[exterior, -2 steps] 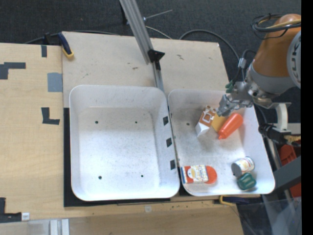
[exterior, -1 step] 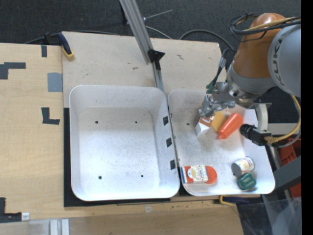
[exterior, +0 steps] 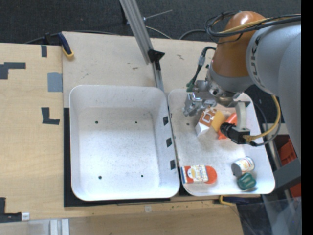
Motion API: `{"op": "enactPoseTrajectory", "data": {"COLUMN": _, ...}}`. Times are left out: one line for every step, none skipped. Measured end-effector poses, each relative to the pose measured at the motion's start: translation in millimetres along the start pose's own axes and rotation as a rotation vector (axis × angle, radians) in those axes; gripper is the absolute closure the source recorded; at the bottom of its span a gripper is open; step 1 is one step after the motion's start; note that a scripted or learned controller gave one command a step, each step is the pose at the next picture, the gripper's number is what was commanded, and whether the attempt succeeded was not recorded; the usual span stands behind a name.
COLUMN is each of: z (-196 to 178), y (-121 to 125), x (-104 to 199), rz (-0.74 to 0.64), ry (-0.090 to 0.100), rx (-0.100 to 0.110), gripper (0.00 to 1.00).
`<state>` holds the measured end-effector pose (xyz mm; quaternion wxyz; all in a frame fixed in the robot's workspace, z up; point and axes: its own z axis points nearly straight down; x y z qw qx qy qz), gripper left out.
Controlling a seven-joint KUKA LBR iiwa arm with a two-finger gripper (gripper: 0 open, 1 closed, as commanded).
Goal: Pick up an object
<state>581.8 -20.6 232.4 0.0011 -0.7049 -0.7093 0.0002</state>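
- The grey arm with its orange band reaches in from the right over the right-hand shallow white bin (exterior: 266,173); its two-finger gripper (exterior: 194,103) hangs low over that bin's upper left part.
- Whether the jaws are spread or pressed together cannot be told.
- A small white-and-orange carton (exterior: 208,122) lies just beside the gripper, its long axis slanting from lower left to upper right; nothing is seen between the fingers.
- An orange-and-white flat packet (exterior: 199,174) lies lengthwise left to right near the bin's front edge.
- A silver-ended can (exterior: 242,166) and a green round object (exterior: 247,181) sit at the front right corner.
- The left-hand white bin (exterior: 78,131) adjoins it.
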Motion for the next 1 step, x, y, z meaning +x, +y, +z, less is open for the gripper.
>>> {"op": "enactPoseTrajectory", "data": {"z": 10.1, "y": 3.3, "x": 59.7, "rz": -0.001, "ry": 0.000, "rx": 0.002, "gripper": 1.00}}
